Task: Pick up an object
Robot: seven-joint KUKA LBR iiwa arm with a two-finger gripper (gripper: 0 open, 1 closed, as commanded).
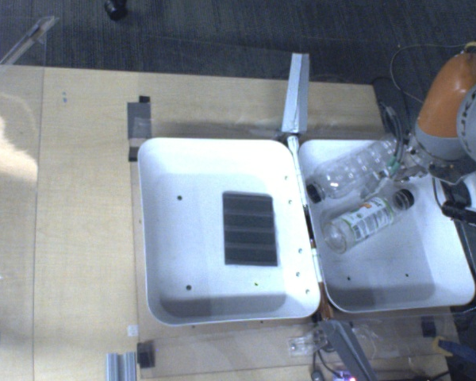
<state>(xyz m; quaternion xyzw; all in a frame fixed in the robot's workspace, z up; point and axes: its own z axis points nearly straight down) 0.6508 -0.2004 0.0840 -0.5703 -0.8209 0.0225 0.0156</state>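
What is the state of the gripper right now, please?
Gripper: cannot be told; it sits low at the back of the right bin, over the upper clear plastic bottle.

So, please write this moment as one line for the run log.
arm: over right bin | hand: at clear bottles | upper bottle, lower bottle: lying | left bin: dark pad

One fixed camera above the bench point(79, 213), slanting down on both bins point(166, 236).
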